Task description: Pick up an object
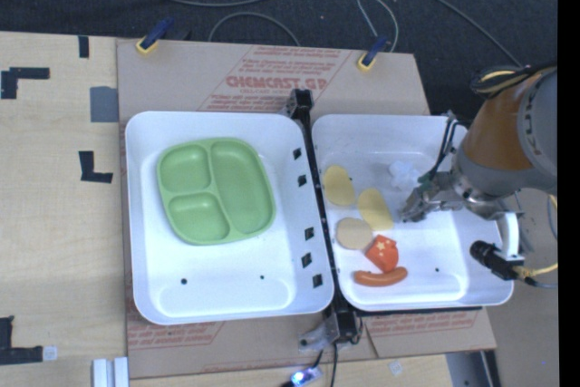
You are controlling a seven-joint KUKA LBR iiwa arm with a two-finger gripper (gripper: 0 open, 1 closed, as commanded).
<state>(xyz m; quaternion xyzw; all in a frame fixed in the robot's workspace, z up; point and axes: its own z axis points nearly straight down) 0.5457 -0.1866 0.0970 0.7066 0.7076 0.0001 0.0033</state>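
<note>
**Arm low over the right bin, five food pieces inside**

Nearest to the camera, the wooden bench carried a brown cardboard sheet with red print, and two white bins stood on it side by side. Black tape marks lay on the wood at the left. Two clamps with blue handles held the far edge of the cardboard, and behind it was a dark floor with thin cables.

In the right bin I counted five food pieces. The closest one was a sausage, lying flat with its long axis left to right, slightly curved. Just behind it, touching, was a red tomato piece. To the left of the tomato lay a pale round slice. Farther back were two yellow pieces, one beside the other, each long axis running roughly near to far.

The left bin held one green plate with three compartments.

The gripper was low in the right bin, just right of the yellow pieces. Whether its fingers were spread or closed I could not tell, and nothing was visible between them.
</note>
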